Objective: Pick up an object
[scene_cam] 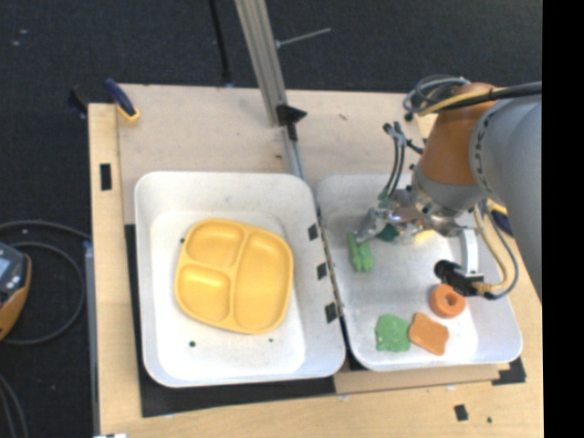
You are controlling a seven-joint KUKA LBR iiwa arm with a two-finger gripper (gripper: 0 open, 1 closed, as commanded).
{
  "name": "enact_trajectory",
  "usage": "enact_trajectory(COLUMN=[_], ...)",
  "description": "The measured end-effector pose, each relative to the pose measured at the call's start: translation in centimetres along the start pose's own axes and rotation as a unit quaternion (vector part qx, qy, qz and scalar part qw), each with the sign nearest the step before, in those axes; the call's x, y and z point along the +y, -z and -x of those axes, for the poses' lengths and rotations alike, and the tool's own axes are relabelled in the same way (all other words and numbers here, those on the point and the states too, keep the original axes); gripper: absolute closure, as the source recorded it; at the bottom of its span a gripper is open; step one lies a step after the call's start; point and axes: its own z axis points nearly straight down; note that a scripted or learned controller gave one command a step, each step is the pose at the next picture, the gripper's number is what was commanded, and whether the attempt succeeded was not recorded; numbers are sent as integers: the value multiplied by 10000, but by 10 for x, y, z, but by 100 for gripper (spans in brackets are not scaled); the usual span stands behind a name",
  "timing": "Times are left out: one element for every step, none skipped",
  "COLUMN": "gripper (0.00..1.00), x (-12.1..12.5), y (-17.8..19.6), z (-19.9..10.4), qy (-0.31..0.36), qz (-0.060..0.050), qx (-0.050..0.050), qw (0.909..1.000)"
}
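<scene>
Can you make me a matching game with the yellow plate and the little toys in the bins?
Things:
1. divided plate
2. ring-shaped toy
3. small green toy
4. flat green piece

Descriptions:
A. orange, right bin, near the right wall
B. near the right bin's front edge, beside an orange piece
C. yellow, left bin
D. right bin, near the divider, by the gripper

Pairs: 1-C, 2-A, 3-D, 4-B

one fixed cam, high above bench (210,130), slanted down, both bins (155,199) visible
</scene>
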Motion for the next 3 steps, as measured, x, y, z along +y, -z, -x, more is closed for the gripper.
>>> enact_trajectory(gripper=[0, 100, 100], x=[3, 7, 10], y=[-10, 4, 47], z=[2, 1, 2], qy=[-5, -10, 16], qz=[49, 110, 37], qx=[0, 8, -2], qw=[10000, 9999, 10000])
